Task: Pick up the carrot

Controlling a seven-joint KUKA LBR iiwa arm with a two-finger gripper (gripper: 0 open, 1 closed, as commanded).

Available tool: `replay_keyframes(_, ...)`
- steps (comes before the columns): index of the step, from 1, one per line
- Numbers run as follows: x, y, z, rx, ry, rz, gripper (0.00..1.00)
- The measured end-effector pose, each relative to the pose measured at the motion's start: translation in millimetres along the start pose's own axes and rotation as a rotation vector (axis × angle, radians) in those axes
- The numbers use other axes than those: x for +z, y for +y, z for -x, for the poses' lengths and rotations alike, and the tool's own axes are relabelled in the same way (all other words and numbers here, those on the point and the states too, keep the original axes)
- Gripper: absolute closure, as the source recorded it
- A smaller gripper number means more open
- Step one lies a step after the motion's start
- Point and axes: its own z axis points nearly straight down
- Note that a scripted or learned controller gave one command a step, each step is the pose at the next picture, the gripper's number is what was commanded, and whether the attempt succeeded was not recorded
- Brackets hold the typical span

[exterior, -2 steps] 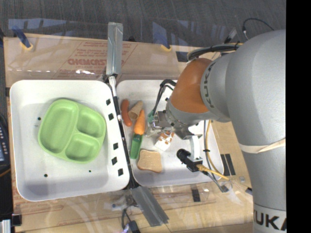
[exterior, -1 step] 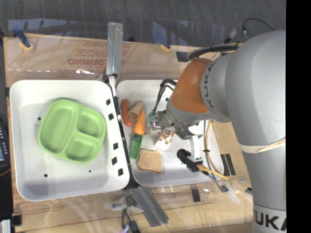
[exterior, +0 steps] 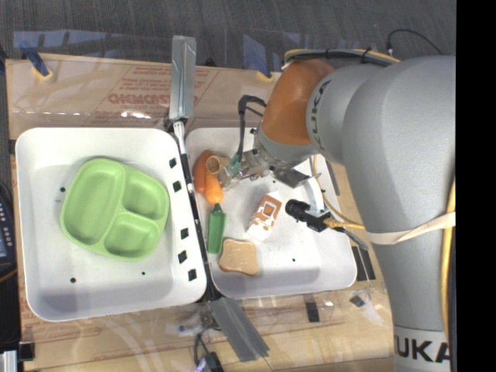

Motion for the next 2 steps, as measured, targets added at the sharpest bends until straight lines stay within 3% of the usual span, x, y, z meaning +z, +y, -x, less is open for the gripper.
replay_keyframes(1,1,-27,-8,-0.448,0.005,-0.004,0.00)
replay_keyframes(2,-101,29,-43,-0.818,-0.001,0.003,0.00)
